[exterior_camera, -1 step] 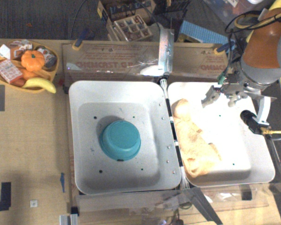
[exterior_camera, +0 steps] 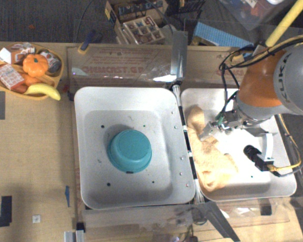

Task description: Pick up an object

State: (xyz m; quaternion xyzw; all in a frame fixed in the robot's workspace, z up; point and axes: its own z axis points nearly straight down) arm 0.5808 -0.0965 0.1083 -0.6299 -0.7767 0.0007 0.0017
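The arm reaches into the right bin (exterior_camera: 283,185) from the right, so its fingers (exterior_camera: 212,130) hang low over the tan cloth (exterior_camera: 212,160). I cannot tell if they are open or shut, or if they hold anything. The cloth lies bunched along that bin's left wall, the nearest thing to grab. A teal bowl (exterior_camera: 130,150) sits upside down in the middle of the left bin (exterior_camera: 91,105). A basket of toy food (exterior_camera: 28,69) rests at the bench's far left corner, well apart.

1. The grey arm (exterior_camera: 288,79) reaches in from the right, bent down to the gripper at its left.
2. An orange band (exterior_camera: 260,87) sits just above and right of the gripper.
3. The gripper (exterior_camera: 212,130) points down-left.
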